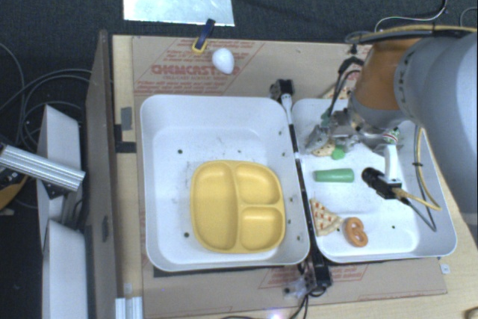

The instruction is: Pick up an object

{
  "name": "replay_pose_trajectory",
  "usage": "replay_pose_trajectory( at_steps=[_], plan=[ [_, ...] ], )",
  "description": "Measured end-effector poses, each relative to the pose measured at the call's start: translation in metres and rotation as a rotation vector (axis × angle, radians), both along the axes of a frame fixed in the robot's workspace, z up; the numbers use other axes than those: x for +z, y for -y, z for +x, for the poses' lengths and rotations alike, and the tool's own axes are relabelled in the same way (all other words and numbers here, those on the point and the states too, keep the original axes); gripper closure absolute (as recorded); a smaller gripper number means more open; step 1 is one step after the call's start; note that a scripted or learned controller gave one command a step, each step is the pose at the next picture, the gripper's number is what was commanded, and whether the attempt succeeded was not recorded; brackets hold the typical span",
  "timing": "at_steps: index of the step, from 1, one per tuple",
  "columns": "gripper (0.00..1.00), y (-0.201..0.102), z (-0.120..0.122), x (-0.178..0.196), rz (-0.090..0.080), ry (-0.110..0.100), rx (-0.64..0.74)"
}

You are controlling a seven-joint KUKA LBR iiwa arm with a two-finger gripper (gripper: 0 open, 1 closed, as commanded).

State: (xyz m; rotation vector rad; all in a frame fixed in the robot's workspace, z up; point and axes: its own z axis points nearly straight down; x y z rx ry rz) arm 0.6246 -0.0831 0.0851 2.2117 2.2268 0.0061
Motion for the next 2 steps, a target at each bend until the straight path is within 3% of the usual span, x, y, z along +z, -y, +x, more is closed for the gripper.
replay_pose_trajectory(
  at_steps=[1, 2],
  plan=[
    [0.0, 0.018, 0.043, 0.001, -0.002, 0.002, -0.002],
    [0.0, 0.0, 0.022, -0.001, -0.001, -0.005, -0.002]
  ],
)
